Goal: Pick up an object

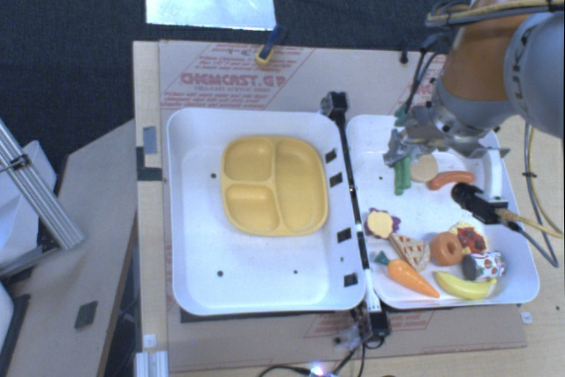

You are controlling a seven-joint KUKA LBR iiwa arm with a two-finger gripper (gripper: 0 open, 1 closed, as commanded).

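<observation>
The gripper (404, 150) hangs over the right bin (521, 278), above a green bean (403, 176). Its grip cannot be told. A yellow tray (269, 185) lies in the left bin (190, 278).

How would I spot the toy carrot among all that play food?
Look in the right white bin, at its near edge. The carrot lies there beside a yellow banana, below a waffle wedge. It alone is orange, tapered, with a green tip.
</observation>
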